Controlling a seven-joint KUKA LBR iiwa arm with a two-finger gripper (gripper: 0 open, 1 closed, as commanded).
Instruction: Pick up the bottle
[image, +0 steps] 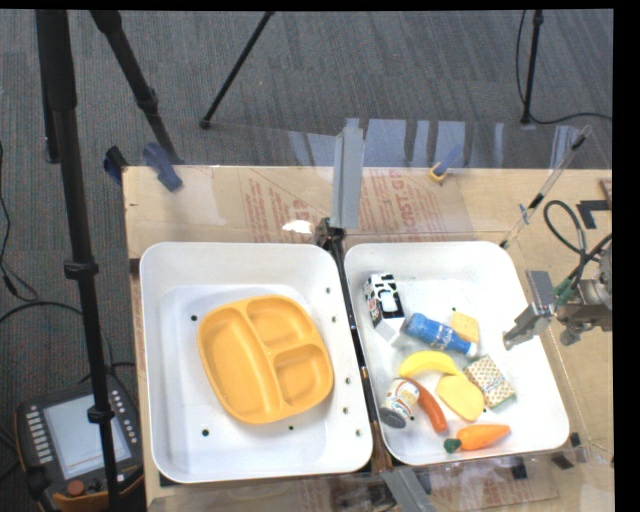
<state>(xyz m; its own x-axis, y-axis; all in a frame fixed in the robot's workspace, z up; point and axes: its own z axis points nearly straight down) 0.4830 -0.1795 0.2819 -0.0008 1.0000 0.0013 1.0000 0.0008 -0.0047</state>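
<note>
Though its label cannot be read, the blue bottle (438, 333) lies in the right bin (500, 262); jaws' state unclear.

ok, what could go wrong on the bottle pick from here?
1. The bottle lies on its side and may roll or slip out of a pinch.
2. It is crowded: a yellow piece at one end and the banana just below, so fingers may snag a neighbour.
3. The gripper sits at the right bin's edge, a long way over.

Even, fairly bright overhead light, soft faint shadows, white glare spot on the bench (297, 227) behind the bins, pale reflections on clear sheeting, slightly soft focus throughout
</note>
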